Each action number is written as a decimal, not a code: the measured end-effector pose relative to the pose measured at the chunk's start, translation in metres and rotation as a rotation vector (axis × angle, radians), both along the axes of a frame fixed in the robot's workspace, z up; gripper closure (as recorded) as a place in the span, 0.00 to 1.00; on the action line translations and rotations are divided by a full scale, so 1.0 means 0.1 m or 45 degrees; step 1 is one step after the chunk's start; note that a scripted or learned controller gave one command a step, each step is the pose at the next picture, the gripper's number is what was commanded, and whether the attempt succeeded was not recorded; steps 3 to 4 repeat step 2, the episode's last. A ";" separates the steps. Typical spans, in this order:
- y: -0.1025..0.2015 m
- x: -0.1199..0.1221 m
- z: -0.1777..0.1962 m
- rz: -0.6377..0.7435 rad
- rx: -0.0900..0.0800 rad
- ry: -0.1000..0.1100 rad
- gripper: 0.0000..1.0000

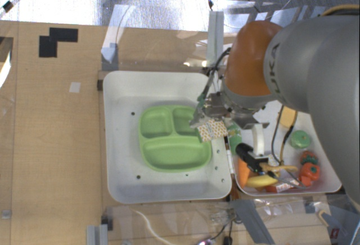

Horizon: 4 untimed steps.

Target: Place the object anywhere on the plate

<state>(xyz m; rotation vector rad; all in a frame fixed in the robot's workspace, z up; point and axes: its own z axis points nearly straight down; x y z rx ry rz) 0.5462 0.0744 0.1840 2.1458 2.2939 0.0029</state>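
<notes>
Grey arm [315, 64] overhead, gripper [208, 122] clamped on checkered packet [213, 131], over green plate [169, 154] right rim

Over in the right bin [333, 185], a yellow banana [261, 181] lay along the near edge, with an orange carrot-like piece [242, 172] just beside it at the near left corner. A red-orange toy vegetable [309, 172] sat toward the right edge, and a green round piece [300, 139] lay behind it. A black L-shaped mark [56, 40] showed near the far left corner of the counter [50, 143].

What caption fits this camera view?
Gripper and a checkered object at the right edge of the green plate, in the left bin.
</notes>
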 end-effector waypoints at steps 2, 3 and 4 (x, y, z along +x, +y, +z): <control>-0.01 0.00 0.00 -0.001 0.000 -0.001 0.00; -0.01 0.00 0.00 -0.001 0.000 -0.001 0.00; -0.01 0.00 0.00 -0.001 0.000 -0.001 0.00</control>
